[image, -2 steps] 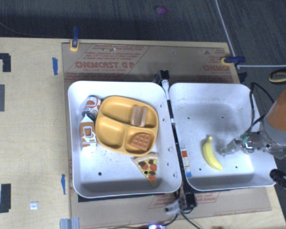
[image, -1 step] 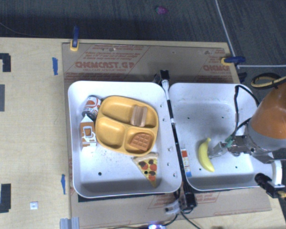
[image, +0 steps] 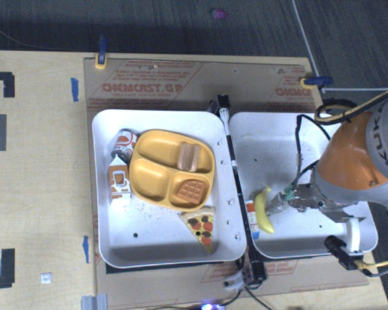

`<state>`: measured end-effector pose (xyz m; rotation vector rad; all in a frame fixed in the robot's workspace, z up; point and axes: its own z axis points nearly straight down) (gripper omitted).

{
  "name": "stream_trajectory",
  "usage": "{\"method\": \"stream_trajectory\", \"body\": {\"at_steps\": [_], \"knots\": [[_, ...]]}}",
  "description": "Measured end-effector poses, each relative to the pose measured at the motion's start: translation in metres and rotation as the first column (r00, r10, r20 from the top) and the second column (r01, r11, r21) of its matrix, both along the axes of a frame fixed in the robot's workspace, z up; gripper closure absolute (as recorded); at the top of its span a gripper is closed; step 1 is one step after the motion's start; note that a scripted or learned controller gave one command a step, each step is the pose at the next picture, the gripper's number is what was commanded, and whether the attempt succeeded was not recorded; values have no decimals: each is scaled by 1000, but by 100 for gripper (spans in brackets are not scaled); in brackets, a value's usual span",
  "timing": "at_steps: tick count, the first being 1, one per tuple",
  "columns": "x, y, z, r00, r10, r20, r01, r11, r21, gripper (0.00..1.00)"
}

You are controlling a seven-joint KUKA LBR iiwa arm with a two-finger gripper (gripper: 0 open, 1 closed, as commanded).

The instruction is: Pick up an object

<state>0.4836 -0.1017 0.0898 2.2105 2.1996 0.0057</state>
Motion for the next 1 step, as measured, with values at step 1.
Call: {"method": "stream_trajectory", "body": {"at_steps": [1], "knots": [[2,-2,11,1000,-3,9,3,1000,-6,100]]}}
